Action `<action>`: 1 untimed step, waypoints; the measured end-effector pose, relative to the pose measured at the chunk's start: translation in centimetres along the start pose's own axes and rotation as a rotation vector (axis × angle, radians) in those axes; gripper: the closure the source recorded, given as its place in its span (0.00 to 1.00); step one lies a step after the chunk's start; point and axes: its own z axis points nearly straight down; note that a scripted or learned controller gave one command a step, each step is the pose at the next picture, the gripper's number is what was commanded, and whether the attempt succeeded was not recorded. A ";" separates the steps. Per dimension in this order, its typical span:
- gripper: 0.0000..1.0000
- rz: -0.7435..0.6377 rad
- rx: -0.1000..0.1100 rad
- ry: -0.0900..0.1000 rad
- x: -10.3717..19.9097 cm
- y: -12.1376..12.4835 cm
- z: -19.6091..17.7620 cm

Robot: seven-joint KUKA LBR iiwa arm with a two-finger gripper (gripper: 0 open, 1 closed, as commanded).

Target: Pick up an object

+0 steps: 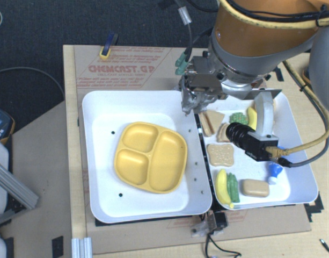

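A: From the camera view, where does the arm stand?

B: The gripper hangs over the far end of the rim where the left bin and the right bin meet. I cannot tell how the fingers are set; nothing shows between them.

A: And the things to pick?

B: All in the right bin: a bread slice near its middle, a tan block and a banana along its near edge, a sandwich piece by its far-left corner. The yellow tray lies in the middle of the left bin.

A: Which step?

B: The approach, I judge; nothing is lifted yet. Next it needs to settle over one item, likely the sandwich piece, and descend.
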 end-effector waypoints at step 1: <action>1.00 0.010 0.025 -0.010 -3.8 -0.7 11.0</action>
